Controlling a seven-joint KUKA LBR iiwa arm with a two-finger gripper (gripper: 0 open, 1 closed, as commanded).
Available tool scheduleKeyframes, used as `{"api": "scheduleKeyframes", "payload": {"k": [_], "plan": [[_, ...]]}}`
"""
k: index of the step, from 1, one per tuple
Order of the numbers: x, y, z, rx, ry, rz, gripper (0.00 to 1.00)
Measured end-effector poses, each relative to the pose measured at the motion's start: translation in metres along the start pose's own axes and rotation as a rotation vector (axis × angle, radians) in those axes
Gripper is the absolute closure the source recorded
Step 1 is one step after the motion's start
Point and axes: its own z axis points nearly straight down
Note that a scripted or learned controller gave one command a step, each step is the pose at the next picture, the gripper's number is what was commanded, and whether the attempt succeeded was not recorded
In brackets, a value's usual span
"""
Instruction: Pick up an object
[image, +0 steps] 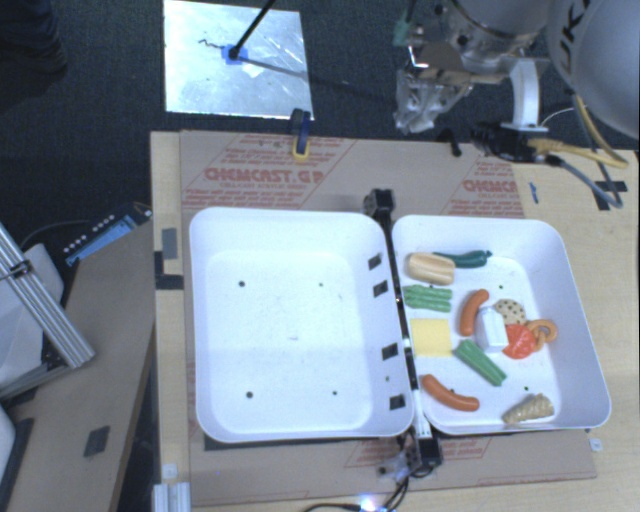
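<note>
Plastic play food fills the right bin (575, 290): we see a hot dog bun (430, 266) with a dark green pepper (468, 258) beside it near the far wall, a green bean pod (427, 297), a yellow cheese slice (432, 337), two orange-red sausages (473, 311) (449, 392), a second green piece (480, 362), a white block (492, 329), a cookie (510, 310), a red-orange piece (522, 341) and a tan cone-shaped piece (529, 408) toward the near corner. All of them lie on the bin floor, clustered together. The left bin (285, 325) sits just beside it. We find the claw (420, 112) well apart from the food, beyond the bins' far edge, above the cardboard sheet (270, 170). It holds nothing, and we cannot tell how far it stands open.
</note>
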Motion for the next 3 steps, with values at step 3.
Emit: {"api": "scheduleKeyframes", "payload": {"k": [3], "plan": [[0.159, -0.044, -0.105, 0.007, 0.000, 0.002, 1.00]]}}
